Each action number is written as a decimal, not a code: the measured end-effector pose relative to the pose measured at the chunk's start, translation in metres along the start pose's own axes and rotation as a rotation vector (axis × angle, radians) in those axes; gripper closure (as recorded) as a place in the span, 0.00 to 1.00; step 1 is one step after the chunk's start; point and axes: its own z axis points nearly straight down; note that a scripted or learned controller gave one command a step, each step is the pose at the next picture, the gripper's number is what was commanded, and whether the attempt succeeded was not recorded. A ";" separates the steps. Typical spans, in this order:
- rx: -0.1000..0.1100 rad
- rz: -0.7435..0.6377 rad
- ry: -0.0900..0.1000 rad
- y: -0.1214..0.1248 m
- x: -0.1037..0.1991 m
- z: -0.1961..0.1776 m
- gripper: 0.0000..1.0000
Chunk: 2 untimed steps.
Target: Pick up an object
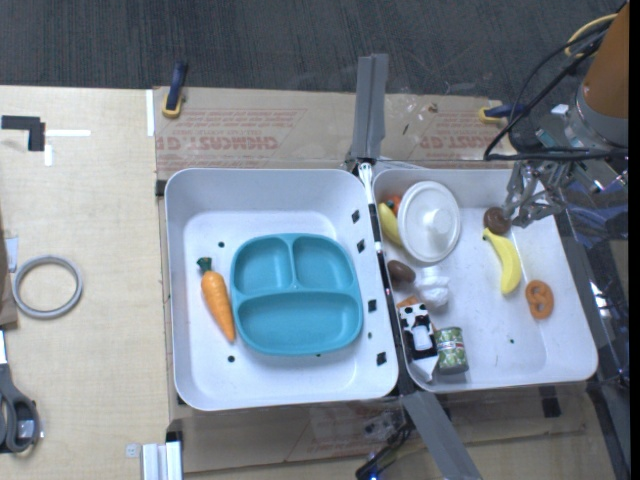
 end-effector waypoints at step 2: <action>-0.003 -0.386 0.002 0.088 0.070 -0.011 1.00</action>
